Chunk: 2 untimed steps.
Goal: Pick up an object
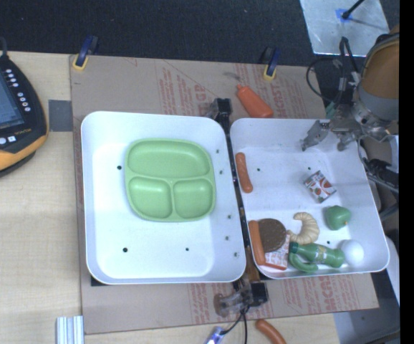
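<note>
My gripper (pixel 327 139) hangs over the far right corner of the right bin (pixel 278 142), fingers spread and nothing between them. Below it in this bin lie a small red and white packet (pixel 319 185), a green pepper-like piece (pixel 336 216), a tan croissant (pixel 306 226), a brown round patty (pixel 271 231), a green bottle (pixel 313 256) and a white egg (pixel 351 251). An orange sausage (pixel 243 172) lies by the bin's left wall. The gripper touches none of them.
The left bin (pixel 107 249) holds a green divided plate (pixel 170 178). An orange carrot (pixel 253 102) lies on the cardboard behind the bins. A teach pendant (pixel 3 117) rests at the far left. Cables run beside the arm at the right.
</note>
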Each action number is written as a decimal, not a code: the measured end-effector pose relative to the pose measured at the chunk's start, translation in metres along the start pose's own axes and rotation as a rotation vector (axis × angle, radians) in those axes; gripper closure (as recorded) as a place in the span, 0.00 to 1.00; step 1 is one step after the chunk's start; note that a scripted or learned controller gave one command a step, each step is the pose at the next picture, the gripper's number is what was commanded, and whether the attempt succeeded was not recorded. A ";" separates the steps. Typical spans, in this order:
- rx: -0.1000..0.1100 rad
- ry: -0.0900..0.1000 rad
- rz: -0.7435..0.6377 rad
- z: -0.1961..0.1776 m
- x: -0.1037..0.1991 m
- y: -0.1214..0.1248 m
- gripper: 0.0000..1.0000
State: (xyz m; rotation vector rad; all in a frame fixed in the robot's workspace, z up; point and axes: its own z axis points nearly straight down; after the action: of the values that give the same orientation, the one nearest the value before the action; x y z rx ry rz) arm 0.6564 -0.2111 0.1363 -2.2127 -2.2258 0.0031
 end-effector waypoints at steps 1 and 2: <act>-0.001 0.000 0.003 -0.051 0.000 -0.047 0.00; 0.001 -0.001 0.001 0.041 0.000 -0.068 0.00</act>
State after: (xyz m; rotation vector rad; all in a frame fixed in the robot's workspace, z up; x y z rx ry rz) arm 0.5882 -0.2115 0.0951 -2.2137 -2.2250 0.0060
